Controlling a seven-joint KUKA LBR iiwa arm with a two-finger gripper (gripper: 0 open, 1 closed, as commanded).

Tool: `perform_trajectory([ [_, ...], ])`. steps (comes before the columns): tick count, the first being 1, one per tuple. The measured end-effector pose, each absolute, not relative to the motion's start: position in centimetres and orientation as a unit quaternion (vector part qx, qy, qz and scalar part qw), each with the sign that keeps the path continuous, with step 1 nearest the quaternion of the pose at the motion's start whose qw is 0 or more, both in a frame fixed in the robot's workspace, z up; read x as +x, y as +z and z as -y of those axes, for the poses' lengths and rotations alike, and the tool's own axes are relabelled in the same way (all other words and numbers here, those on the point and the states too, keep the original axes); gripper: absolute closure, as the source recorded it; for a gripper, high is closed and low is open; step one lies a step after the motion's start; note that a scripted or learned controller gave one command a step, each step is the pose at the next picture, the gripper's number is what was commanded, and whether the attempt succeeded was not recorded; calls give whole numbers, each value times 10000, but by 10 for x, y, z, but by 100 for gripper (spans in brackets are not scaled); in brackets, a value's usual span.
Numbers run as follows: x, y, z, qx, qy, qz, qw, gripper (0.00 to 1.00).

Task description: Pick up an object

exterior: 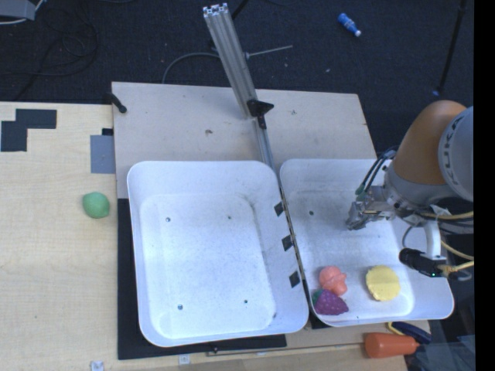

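In the camera view, the grey arm with the orange band reaches in from three o'clock and holds its end effector low over a bare patch of the right shallow white plastic bin, probably a descent aimed at nothing; how it is set I cannot tell. The candidates lie clustered toward six o'clock in that bin: a small orange-pink lump touching a purple grape-like toy, and a yellow rounded toy just beside them. On the surface at nine o'clock rests a green ball.
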State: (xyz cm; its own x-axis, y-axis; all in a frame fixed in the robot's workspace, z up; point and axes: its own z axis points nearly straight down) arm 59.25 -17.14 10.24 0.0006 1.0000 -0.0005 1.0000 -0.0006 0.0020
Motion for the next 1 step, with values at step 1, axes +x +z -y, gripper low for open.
perform_trajectory([
  [1,595,165,169,7072,12,-7071,20,100],
])
